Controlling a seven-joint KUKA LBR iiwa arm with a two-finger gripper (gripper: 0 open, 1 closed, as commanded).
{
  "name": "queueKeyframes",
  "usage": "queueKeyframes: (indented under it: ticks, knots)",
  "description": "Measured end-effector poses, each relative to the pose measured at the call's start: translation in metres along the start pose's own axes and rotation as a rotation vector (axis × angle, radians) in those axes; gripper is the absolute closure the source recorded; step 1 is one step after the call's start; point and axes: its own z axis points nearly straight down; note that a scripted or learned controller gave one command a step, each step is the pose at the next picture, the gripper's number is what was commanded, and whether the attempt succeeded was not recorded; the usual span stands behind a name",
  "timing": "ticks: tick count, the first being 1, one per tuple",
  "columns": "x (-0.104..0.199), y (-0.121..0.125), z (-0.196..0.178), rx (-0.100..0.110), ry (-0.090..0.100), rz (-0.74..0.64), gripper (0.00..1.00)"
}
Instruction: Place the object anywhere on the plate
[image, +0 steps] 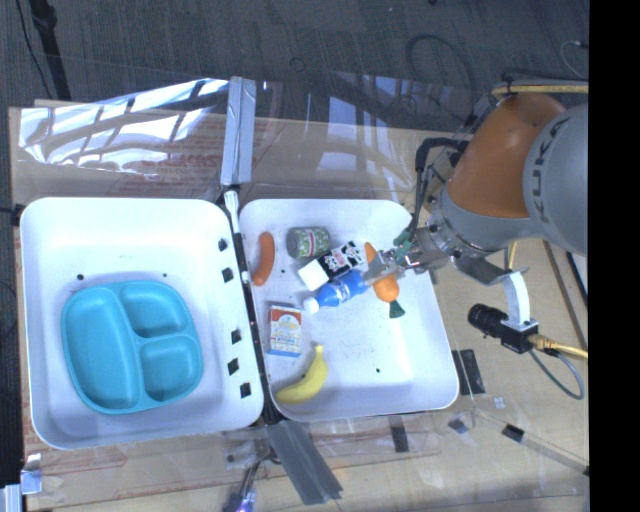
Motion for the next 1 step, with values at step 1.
queueKeyframes:
  ticks: [1]
  knots:
    - [0.0895,0.0009,-0.0041,0.002,0.001,-0.049,1.0]
